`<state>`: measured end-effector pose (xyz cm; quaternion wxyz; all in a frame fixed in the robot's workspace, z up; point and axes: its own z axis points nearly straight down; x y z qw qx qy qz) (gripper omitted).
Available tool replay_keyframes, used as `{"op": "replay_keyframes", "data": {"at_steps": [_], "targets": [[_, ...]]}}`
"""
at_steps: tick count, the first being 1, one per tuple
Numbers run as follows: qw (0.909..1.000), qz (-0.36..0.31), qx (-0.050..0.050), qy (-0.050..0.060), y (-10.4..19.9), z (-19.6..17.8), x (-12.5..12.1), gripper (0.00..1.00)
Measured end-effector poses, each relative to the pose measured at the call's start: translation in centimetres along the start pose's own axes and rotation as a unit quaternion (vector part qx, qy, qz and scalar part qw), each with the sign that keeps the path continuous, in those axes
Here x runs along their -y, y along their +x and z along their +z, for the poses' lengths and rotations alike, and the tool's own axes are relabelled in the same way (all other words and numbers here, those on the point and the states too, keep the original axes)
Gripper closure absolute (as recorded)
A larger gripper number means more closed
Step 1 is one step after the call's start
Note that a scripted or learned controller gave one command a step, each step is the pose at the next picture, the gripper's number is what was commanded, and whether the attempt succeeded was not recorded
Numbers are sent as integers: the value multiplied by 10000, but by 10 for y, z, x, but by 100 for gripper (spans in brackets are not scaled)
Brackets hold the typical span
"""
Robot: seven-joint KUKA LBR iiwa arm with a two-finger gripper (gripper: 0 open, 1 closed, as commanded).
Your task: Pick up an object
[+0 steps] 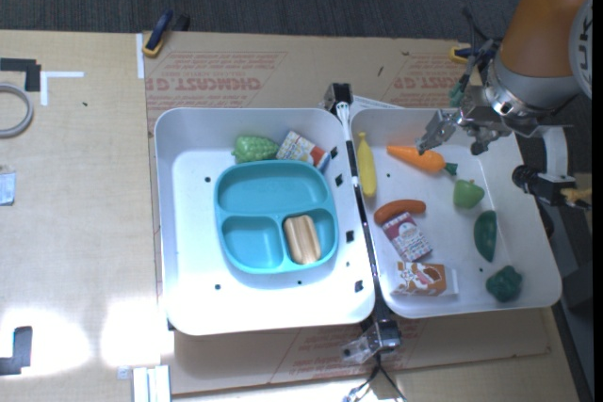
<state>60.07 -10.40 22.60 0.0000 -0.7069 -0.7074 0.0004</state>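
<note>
My gripper [456, 138] hangs over the far part of the right bin [537, 245], its two fingers spread apart and open with nothing between them. An orange carrot [416, 158] lies just to the left of and below the left fingertip. Close by are a light green pepper [468, 194], a yellow banana [366, 167] along the bin's left wall and a red sausage [399, 210]. A dark green pepper [484, 235] and a broccoli piece [505, 283] lie nearer the front right.
A red packet [409, 237] and a brown-white carton [426, 279] lie at the right bin's front. The left bin [179, 231] holds a teal divided plate [264, 202] bearing a hot dog bun [301, 238], with lettuce [254, 147] and a small box [297, 147] behind it.
</note>
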Motion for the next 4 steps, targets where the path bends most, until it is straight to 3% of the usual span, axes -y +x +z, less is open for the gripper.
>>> {"op": "replay_keyframes", "data": {"at_steps": [1,2,3,4], "targets": [[10000,17,-2,4,9,123,9,0],[10000,19,-3,5,10,134,46,0],[10000,38,-1,1,9,124,46,100],[10000,6,0,-4,89,34,67,100]]}}
